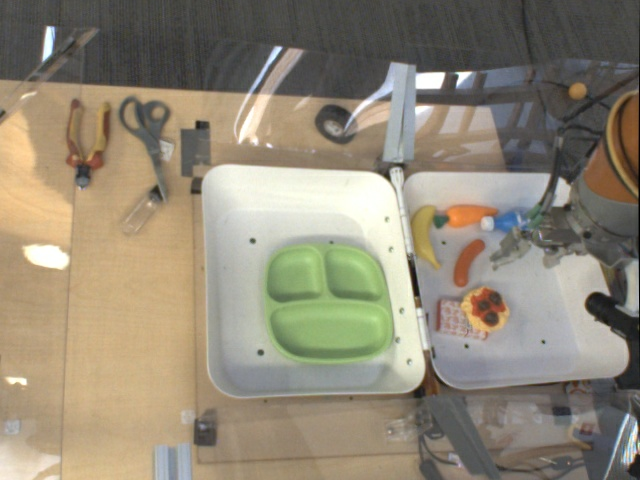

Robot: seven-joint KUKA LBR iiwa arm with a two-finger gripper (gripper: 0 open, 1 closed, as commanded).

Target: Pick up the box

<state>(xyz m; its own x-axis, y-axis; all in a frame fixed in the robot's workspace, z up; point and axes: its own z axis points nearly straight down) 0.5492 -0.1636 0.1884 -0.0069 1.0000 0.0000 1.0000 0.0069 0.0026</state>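
Note:
The box [451, 319] is a small flat pink-and-white carton lying near the front left of the right bin [590, 353]. A round pizza-like toy [487, 308] overlaps its right edge. My gripper [524, 255] hovers over the back half of that bin, up and to the right of the box and clear of it. Its fingers are spread open with nothing between them. The grey arm with its orange band [612, 163] comes in from the right.
A yellow banana [426, 234], an orange carrot [468, 215], a blue-and-white piece [503, 221] and a red sausage [467, 262] lie at the back left of the right bin. A green divided plate [327, 302] sits in the left bin [230, 268]. Pliers [85, 140] and scissors [149, 128] lie on the bench at far left.

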